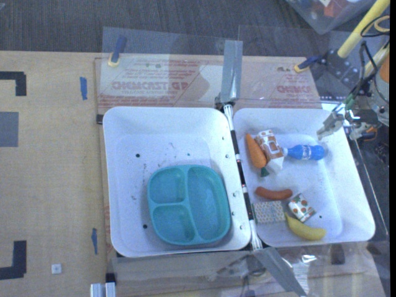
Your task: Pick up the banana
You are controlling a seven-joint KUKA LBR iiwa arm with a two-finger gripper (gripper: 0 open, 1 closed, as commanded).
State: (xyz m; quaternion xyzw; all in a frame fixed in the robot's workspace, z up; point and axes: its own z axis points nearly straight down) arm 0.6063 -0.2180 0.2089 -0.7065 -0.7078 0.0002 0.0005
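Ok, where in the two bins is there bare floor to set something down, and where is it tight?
Left bin: bare floor behind and left of the teal divided plate. Right bin: open along the right wall, right of the blue bottle and above the banana. Crowded: carrot, carton, sausage, sponge and small can cluster by the divider.

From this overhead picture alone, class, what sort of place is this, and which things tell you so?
Probably a robotics lab bench for pick-and-place trials. Two white bins sit taped side by side; toy food such as a banana and a carrot lies in the right one; a claw reaches in.
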